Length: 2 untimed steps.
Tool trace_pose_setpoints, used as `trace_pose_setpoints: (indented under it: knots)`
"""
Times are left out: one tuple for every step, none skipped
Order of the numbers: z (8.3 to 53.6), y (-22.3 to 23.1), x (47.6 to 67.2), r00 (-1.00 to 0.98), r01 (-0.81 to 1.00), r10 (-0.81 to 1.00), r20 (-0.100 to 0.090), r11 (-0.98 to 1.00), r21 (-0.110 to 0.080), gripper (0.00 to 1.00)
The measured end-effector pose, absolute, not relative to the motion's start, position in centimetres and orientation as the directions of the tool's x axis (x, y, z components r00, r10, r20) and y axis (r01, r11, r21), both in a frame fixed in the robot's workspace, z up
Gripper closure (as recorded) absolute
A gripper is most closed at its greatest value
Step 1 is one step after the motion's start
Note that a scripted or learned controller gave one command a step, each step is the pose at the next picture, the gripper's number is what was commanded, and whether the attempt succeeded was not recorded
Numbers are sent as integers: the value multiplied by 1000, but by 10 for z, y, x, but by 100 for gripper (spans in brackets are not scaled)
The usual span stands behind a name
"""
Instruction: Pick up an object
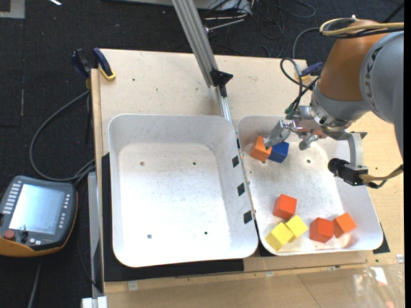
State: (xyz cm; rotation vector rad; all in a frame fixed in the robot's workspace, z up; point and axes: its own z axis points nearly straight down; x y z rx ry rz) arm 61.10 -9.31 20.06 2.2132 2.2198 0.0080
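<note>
In the right bin (366, 218), near its upper left corner, an orange block (260, 150) and a blue cube (279, 152) are sitting touching each other on the smooth white floor. The gripper (280, 133) is hanging just above them, metal fingers slanting down toward the pair; whether it is clenched or released cannot be told. Lower in the same bin, two yellow cubes (287, 230) and three orange cubes (316, 222) are lying clustered, matte and sharp-edged. The left bin (171, 186) is showing faint speckling
</note>
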Motion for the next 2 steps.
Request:
trace_pose_setpoints:
  knots:
    - [99, -107, 627, 1, 1000, 1000, 0, -1, -7, 0]
    - [99, -105, 675, -4, 1000, 1000, -1, 4, 2, 0]
